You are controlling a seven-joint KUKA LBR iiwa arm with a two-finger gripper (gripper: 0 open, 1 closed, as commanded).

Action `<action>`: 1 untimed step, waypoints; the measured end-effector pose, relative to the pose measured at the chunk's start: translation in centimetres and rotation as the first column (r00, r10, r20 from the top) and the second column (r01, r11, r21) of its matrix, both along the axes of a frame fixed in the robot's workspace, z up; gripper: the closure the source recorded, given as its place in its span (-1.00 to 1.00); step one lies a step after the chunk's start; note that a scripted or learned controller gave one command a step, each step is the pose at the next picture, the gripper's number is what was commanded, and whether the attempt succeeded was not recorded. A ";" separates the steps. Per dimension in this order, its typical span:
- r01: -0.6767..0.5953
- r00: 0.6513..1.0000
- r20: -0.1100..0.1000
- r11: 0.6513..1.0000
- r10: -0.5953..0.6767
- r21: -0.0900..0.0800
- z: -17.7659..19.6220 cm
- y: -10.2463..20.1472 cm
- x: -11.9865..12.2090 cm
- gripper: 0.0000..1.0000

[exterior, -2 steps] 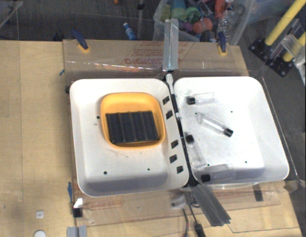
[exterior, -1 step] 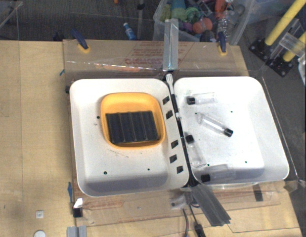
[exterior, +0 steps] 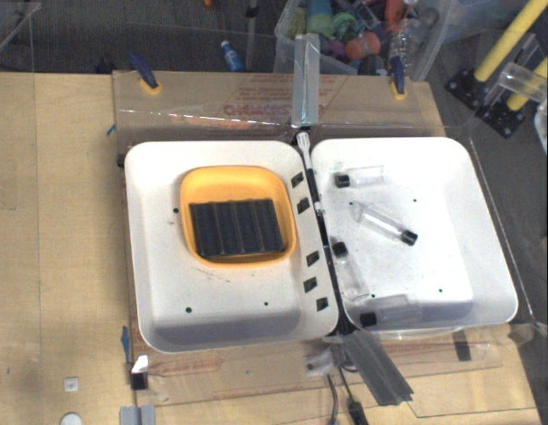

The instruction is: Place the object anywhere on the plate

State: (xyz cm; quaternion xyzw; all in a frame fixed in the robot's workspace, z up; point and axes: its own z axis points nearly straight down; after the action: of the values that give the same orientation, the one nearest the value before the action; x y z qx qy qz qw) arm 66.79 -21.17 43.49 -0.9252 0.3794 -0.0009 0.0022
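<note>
The plate (exterior: 238, 177), orange and shallow with rounded corners, sits in the middle of the left bin (exterior: 158, 308), and a dark ridged slab (exterior: 236, 226) lies flat across its floor, ribs running from 12 to 6 o'clock. I cannot tell whether that slab is an insert belonging to the plate or a thing set down on it. The loose pieces lie in the right bin (exterior: 468, 273). A clear tube (exterior: 382, 223) near its centre has its long axis running from 10 to 4 o'clock and its black cap at the 4 o'clock end. A shorter capped tube (exterior: 360, 178) at 12 o'clock from it lies almost level, cap toward 9 o'clock. Two more clear pieces hug the bin's edges, one against the divider (exterior: 344, 273) at 8 o'clock and one along the near wall (exterior: 390, 308) at 6 o'clock. I take the central tube as the likeliest object, since it lies well apart from the walls. From that tube the plate lies at 9 o'clock, across the ridge where the bins meet, so the carry would run straight that way. A grasp would best close across the tube's width, along the 1-to-7 o'clock line, and clear of the cap. Whether the gripper is spread or closed I cannot tell.
</note>
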 end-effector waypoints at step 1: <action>-0.081 0.997 0.000 0.997 0.081 0.000 0.0 -0.1 0.0 1.00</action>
State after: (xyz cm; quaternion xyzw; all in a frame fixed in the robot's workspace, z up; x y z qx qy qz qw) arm 66.79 -21.30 43.47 -0.9398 0.3418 -0.0008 0.0022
